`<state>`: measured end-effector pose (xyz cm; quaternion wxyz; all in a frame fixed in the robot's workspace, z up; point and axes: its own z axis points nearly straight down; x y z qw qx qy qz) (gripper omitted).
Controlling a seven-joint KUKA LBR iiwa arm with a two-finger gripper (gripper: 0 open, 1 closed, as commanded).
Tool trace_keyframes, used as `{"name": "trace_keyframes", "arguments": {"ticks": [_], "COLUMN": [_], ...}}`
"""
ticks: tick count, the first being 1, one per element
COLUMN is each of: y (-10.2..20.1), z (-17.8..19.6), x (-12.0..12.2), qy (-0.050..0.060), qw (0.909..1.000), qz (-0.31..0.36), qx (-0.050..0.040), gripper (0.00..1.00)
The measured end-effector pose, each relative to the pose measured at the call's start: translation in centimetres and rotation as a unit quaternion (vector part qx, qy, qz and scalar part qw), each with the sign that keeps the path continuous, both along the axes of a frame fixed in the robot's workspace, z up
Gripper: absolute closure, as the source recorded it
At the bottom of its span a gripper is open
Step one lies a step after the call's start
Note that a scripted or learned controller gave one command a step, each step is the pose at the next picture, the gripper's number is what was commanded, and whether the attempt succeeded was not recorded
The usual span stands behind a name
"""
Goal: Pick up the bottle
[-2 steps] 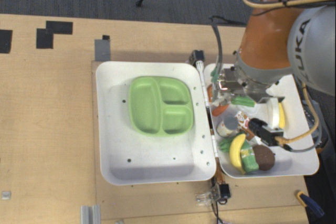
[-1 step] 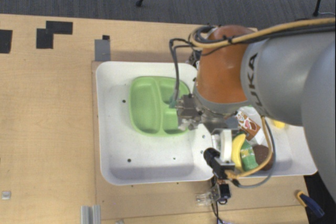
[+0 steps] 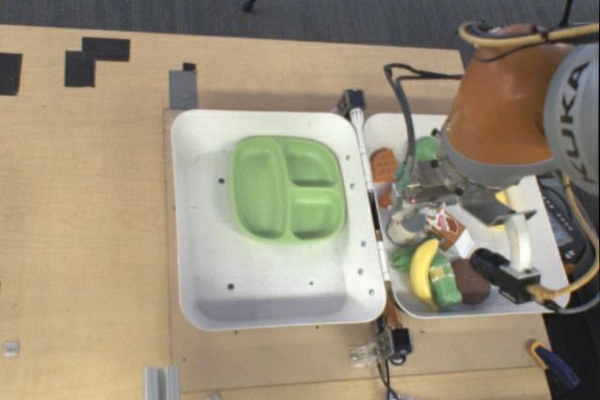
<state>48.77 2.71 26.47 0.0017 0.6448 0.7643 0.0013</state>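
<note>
Your gripper [image 3: 410, 201] hangs over the right bin [image 3: 405, 303] amid clutter; I cannot tell its grip. Next, you must locate the bottle.

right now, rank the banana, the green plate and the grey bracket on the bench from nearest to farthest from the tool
1. Banana, right bin, just below the tool.
2. Green plate, left bin, across the divider.
3. Grey bracket, on the bench beyond the left bin's far corner.
</note>
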Motion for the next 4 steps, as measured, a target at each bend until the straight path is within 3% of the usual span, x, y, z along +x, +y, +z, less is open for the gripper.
{"name": "trace_keyframes", "arguments": {"ticks": [1,2,3,4], "y": [8.1,11.8,17.9,20.8], "z": [-4.2,-3.3,-7.7,-4.8], "x": [0.1,-0.1,-0.2,-0.1], "qy": [0.002,0.001,0.003,0.002], "qw": [0.9991,0.9994,0.9921,0.9817], "qz": [-0.042,0.036,-0.125,-0.191], "qx": [0.0006,0.0004,0.0006,0.0009], "gripper": [1.00,1.00,1.00,1.00]}}
